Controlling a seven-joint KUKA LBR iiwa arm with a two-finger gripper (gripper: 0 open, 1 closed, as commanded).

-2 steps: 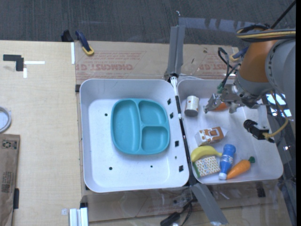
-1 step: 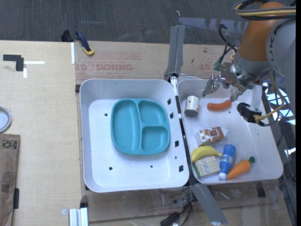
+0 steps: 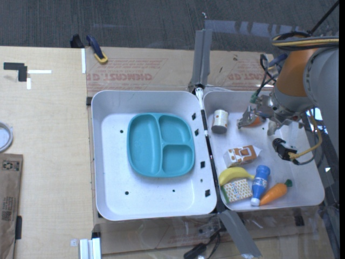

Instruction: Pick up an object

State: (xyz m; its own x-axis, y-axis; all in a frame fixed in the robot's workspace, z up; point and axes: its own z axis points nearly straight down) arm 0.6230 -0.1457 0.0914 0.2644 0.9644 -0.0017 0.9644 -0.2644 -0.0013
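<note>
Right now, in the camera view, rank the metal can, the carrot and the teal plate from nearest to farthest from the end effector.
From the end effector:
1. Metal can, just to its left in the right bin.
2. Carrot, at that bin's near edge.
3. Teal plate, over in the left bin.

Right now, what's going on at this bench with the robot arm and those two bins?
The grey arm reaches in from the right, its gripper low over the far part of the right bin, with something orange at its tip; whether it holds that is unclear. The bin also has a small can, a carton, a banana, a blue bottle and a carrot. The left bin holds a teal divided plate.
</note>
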